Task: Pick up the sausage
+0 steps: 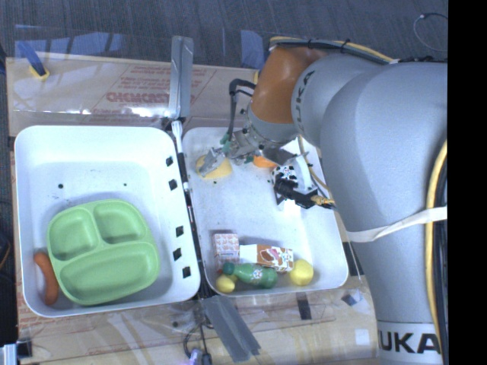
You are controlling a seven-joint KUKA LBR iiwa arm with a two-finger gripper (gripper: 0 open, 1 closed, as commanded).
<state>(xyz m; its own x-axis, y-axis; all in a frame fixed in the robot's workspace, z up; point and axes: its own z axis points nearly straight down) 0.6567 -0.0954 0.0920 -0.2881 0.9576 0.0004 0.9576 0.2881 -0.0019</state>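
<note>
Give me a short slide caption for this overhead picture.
Robot hand hovers over the right bin while the sausage lies beside the green tray in the left bin.

A: What does the left bin (30,147) hold?
B: A green divided plate (103,251), placed toward the bin's front-left corner.
A: And the right bin (323,234)?
B: Along its front edge: two small printed packets (227,246), a green bottle (251,274) lying flat, and two yellow lemons (301,272). A yellow piece (217,169) lies near its back-left corner.
</note>
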